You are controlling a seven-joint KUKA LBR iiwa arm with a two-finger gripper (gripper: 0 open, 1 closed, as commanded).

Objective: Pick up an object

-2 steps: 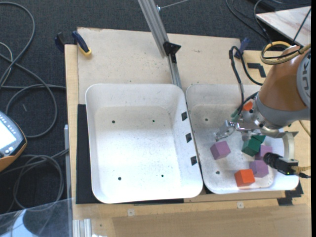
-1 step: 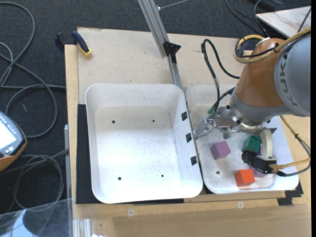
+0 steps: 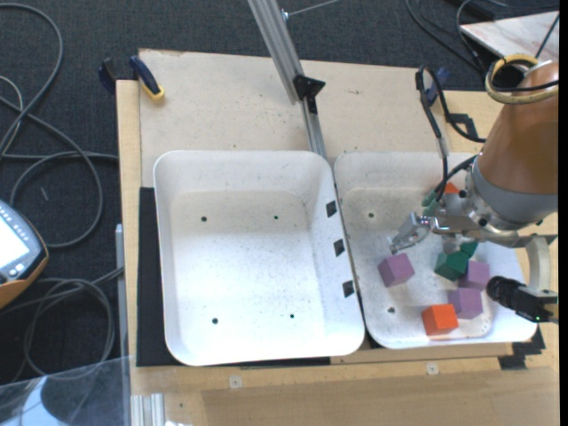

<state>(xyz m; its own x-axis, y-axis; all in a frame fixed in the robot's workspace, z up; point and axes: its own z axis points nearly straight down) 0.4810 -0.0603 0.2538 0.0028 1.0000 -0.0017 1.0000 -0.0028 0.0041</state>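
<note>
Several blocks lie in the right bin (image 3: 373, 322). A purple block (image 3: 396, 269) sits near its middle, with a green block (image 3: 455, 263) to its right. Two more purple blocks (image 3: 477, 274) (image 3: 465, 303) lie beside the green one. An orange block (image 3: 439, 319) rests near the front rim. A small orange piece (image 3: 451, 189) peeks out behind the wrist. My gripper (image 3: 410, 235) hangs just above and slightly right of the first purple block, with nothing seen in it. The arm covers the bin's right side.
The left bin (image 3: 173, 238) stands beside the right one, their rims touching at the middle. A slanted metal pole (image 3: 277, 38) comes down to the bench behind the bins. Clamps sit at the back left (image 3: 146, 76) and back right (image 3: 441, 105).
</note>
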